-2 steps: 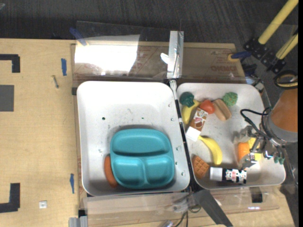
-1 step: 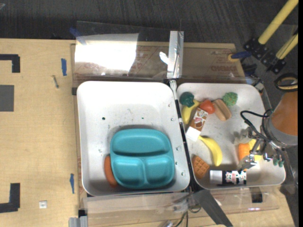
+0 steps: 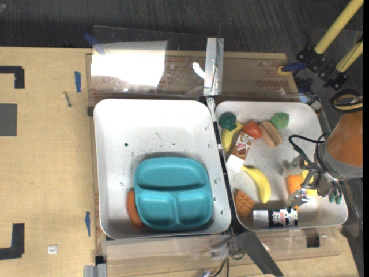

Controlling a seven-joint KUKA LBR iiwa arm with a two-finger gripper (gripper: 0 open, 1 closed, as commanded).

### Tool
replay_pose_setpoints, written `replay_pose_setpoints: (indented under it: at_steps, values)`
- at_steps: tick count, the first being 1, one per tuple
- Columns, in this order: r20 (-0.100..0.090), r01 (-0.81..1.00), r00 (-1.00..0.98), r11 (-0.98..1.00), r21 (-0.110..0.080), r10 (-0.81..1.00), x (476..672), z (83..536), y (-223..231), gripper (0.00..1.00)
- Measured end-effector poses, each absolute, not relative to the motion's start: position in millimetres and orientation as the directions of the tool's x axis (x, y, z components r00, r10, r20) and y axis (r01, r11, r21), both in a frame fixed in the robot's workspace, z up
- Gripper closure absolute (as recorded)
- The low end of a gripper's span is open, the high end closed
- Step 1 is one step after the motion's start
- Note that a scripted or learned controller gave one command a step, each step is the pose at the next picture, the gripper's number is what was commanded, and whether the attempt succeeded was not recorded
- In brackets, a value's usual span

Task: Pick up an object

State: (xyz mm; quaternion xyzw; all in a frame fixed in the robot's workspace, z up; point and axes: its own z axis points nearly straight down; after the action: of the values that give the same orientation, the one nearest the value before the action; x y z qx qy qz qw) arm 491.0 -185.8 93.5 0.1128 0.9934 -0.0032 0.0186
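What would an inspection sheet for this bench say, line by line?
Surface: cardboard-covered bench with left bin and right bin side by side.
Job's things: right bin has a banana, broccoli, waffle, carton, marker.
Clutter: teal tray in the left bin, over something orange.
Grippers: gripper low in the right bin by an orange piece; grip cannot be judged.
Cables: black wires at the wrist.
Surroundings: yellow poles, dark floor.

I see a teal plastic tray with sections (image 3: 172, 193), a curved yellow toy banana (image 3: 259, 183), a brown checked toy waffle (image 3: 244, 202), and two shallow white bins (image 3: 109, 154).
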Motion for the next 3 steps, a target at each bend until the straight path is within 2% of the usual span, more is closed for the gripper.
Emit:
replay_pose_setpoints:
  at_steps: [1, 2, 3]
  values:
    - [-0.030, 0.222, -0.975, 0.975, -0.002, 0.222, 489.2, 102, -184, 1.00]
    - [-0.010, 0.241, -0.970, 0.970, 0.005, 0.241, 553.6, 189, -79, 1.00]
    - [-0.011, 0.104, -0.994, 0.995, 0.001, 0.104, 645.4, 234, -64, 1.00]
